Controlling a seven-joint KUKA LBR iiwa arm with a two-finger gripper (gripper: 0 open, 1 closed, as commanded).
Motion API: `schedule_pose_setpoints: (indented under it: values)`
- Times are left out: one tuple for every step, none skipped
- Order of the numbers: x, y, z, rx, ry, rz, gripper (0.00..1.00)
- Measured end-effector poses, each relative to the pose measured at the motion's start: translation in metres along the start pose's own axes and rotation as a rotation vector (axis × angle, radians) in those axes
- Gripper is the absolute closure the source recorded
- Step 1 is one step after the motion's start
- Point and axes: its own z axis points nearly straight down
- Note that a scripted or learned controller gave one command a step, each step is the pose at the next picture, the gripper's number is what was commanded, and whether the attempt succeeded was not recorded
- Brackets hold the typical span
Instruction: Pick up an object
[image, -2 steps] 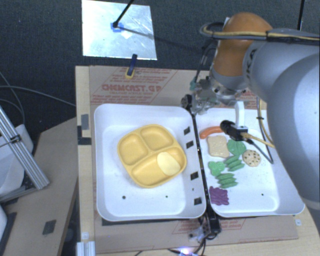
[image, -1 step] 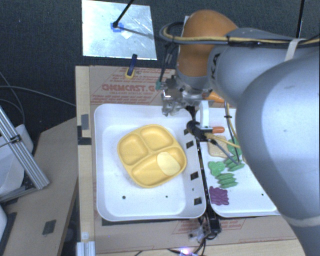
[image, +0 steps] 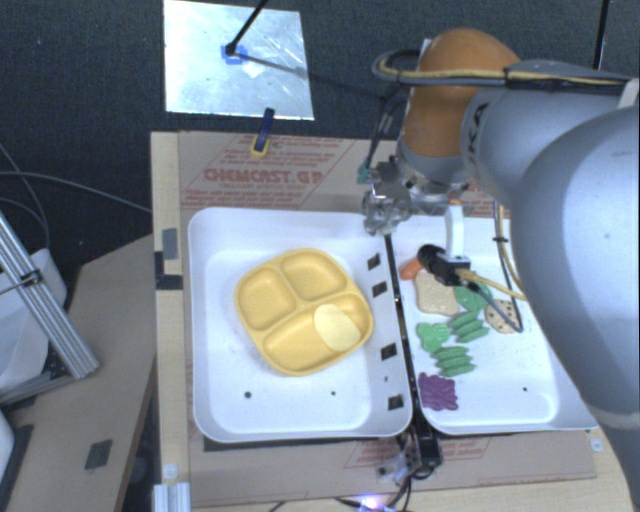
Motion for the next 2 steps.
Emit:
schedule_pose_setpoints:
  values:
    - [0.069,0.000,-0.047,-0.004,0.005,-0.013,1.00]
    - [0.121,-0.026,-0.002,0.005,0.004,-0.012,1.00]
